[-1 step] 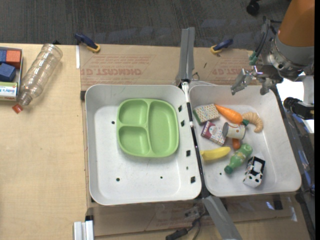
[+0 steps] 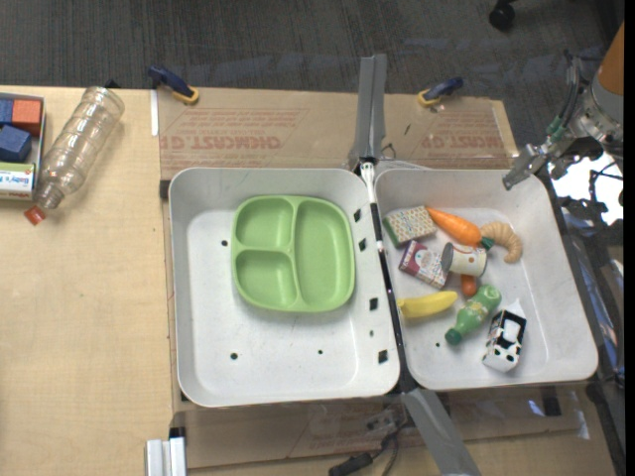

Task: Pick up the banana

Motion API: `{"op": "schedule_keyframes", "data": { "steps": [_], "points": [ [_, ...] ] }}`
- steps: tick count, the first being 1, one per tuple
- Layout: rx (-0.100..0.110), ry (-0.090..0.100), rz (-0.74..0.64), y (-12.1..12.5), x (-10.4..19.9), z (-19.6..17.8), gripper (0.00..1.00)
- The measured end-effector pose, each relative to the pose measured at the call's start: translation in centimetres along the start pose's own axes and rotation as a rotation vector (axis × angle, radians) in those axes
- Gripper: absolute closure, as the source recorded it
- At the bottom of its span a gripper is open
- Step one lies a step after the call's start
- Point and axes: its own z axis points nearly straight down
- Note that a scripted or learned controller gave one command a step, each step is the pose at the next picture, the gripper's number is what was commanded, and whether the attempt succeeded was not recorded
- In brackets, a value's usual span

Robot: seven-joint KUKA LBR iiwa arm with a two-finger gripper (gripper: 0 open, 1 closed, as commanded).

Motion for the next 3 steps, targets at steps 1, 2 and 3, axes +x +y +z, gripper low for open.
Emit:
{"op": "schedule_keyframes", "data": {
  "steps": [1,2,3],
  "points": [
    [0.009,0.014,-0.132,0.0,0.6,11.6,0.0],
    [0.001,0.005,-0.13,0.1,0.3,10.5,1.0],
    [-0.002,0.0,-0.302,0.1,0.0,11.4,1.0]
  ]
}}
